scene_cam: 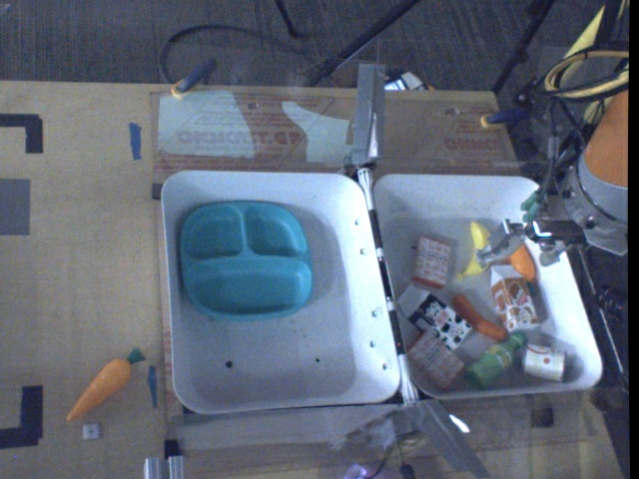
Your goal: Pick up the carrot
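Camera view: orange toy carrot with green top point(100, 387) lies on bench near front-left corner, outside bins. Teal plastic divided plate point(245, 258) in left bin. End effector point(521, 239) over right bin clutter, finger state unclear. Best: cross both bins, descend across carrot's middle.

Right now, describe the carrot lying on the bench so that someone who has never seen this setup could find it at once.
Start at the left bin, the one that holds the teal tray. Go outside its lower left corner onto the bare wooden bench. There lies the carrot, orange with a small green top, on a slant, by itself outside both bins, beside a strip of blue tape.
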Robot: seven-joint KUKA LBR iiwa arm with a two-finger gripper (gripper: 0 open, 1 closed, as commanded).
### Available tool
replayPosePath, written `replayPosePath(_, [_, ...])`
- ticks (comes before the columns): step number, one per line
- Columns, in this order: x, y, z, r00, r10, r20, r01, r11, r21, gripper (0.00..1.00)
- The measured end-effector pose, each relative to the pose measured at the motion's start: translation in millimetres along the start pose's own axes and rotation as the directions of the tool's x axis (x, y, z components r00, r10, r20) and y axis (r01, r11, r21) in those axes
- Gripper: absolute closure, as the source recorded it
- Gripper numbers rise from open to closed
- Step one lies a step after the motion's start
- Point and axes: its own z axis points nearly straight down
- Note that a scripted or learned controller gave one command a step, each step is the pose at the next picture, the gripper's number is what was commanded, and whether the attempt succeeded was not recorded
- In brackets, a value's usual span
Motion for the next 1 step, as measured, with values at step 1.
replayPosePath(1, [-0.6, 0.8, -10.0, 1.000, 0.001, 0.001, -0.001, 1.000, -0.003, 1.00])
